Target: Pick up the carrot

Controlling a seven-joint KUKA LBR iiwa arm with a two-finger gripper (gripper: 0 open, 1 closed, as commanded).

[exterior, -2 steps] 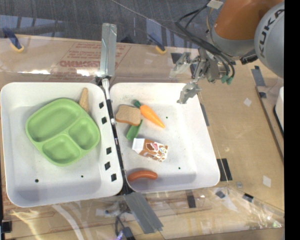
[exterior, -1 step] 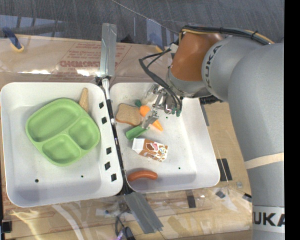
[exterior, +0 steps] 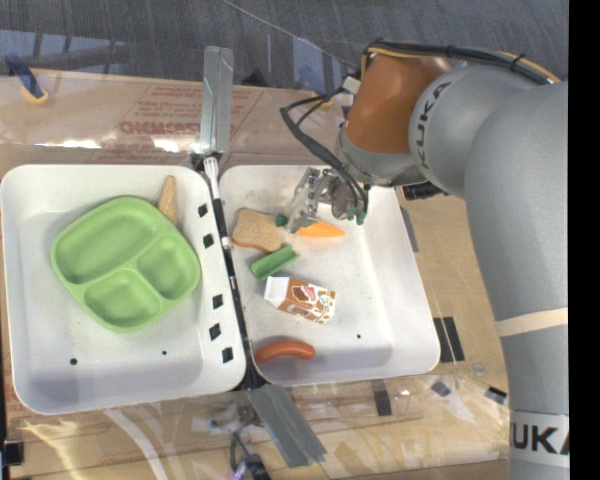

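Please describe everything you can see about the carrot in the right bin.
The carrot is a small, smooth orange piece that looks like toy plastic, tapered toward its left end. It lies flat and roughly level on the floor of the right bin, near the far wall. The gripper hangs just above and behind it; whether they touch cannot be told. The bread slice and a green vegetable lie to its left, apart from it.

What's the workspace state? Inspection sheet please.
Surface: two white bins side by side on the bench.
Job's things: carrot lying in the right bin, near its far wall.
Clutter: bread slice, green pickle, small carton, sausage in the right bin; green divided plate in the left.
Gripper: gripper just above the carrot's left end.
Cables: black cables at the wrist.
Surroundings: clear plastic sheet behind the bins.
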